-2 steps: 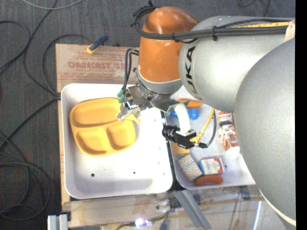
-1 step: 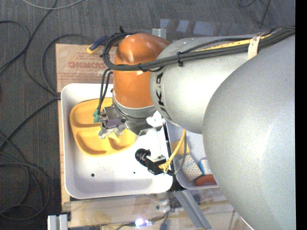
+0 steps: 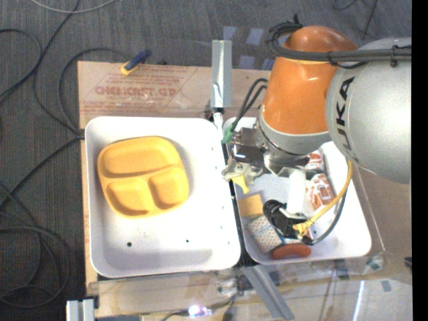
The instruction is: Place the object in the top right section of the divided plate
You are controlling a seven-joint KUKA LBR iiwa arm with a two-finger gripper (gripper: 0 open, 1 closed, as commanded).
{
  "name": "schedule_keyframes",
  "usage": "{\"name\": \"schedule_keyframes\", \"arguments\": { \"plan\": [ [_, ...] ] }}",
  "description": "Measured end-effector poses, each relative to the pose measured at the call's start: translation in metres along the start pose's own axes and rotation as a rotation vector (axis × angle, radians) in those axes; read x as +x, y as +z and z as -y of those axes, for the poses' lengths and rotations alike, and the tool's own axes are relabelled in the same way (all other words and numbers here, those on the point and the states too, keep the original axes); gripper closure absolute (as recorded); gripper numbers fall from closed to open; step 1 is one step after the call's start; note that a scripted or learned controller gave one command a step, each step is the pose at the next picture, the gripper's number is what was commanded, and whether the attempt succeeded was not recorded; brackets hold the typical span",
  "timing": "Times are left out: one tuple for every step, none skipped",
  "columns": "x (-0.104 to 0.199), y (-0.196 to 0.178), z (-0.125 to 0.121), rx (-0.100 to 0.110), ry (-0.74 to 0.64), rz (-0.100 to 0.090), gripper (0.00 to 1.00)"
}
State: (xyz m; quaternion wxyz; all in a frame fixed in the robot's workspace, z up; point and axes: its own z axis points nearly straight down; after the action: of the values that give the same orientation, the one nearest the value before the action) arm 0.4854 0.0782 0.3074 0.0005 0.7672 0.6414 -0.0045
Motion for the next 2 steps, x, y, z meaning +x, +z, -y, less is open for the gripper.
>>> {"name": "schedule_keyframes", "arguments": {
  "plan": [
    [0.063,0.078,-0.032,0.004,-0.144,-0.001,1.0],
    [0.149,0.096,-0.036,0.003,-0.159,0.0,1.0]
  ]
}}
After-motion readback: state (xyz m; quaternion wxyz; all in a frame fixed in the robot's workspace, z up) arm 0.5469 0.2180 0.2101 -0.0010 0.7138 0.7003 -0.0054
